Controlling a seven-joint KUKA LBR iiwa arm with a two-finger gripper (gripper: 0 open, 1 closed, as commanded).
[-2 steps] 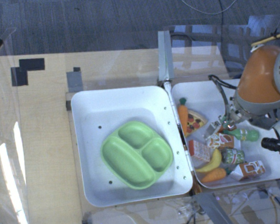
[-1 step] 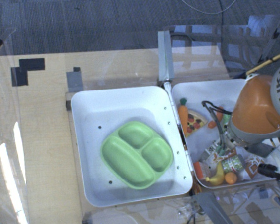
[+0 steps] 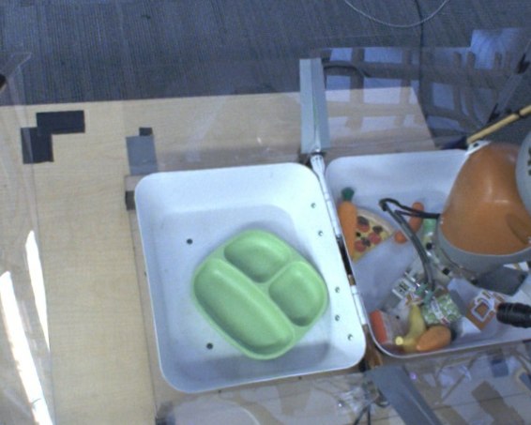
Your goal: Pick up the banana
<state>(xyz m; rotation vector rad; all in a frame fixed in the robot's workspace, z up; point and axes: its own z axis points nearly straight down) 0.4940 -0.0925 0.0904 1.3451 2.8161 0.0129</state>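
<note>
banana (image 3: pixel 412 322): near edge of right bin (image 3: pixel 375 178), touching an orange piece and other toys | tool (image 3: pixel 426 286): above clutter, grip state unreadable | risk: you may pinch a neighbour instead

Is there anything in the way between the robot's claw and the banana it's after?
The banana lies at the near edge of the right bin, crowded by an orange piece and a green packet. The gripper hangs just above it; nothing visible lies between them.
</note>
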